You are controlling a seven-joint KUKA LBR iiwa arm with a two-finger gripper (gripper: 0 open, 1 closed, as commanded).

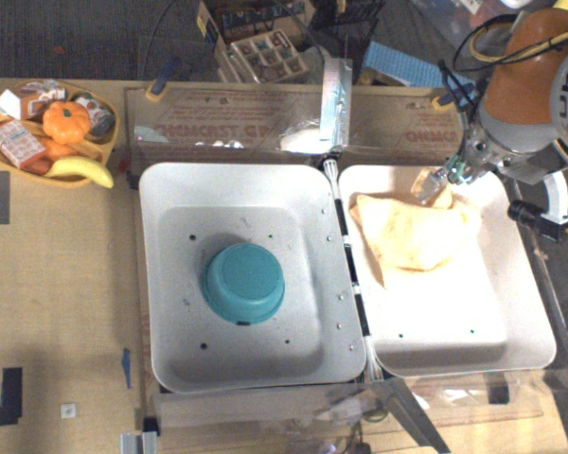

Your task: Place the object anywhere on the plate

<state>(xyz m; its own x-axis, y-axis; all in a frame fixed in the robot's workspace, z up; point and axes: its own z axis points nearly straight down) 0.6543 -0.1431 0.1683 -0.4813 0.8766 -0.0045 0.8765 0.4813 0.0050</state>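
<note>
Camera view: pincer [442, 180] over yellow cloth [415, 235], teal plate [245, 283] apart.

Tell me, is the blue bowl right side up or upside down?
Upside down. The blue bowl in the left bin shows a flat round base on top, with its sides widening downward and no hollow inside visible.

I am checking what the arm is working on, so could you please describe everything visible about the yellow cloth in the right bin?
The yellow cloth is pale, soft-looking fabric, lying crumpled and roughly flat, with folds and an uneven outline. It lies in the far part of the right bin, resting on the white floor, its left corner near the wall between the bins. The gripper is at its far right corner, where the fabric seems slightly raised; whether it is pinched cannot be told.
</note>
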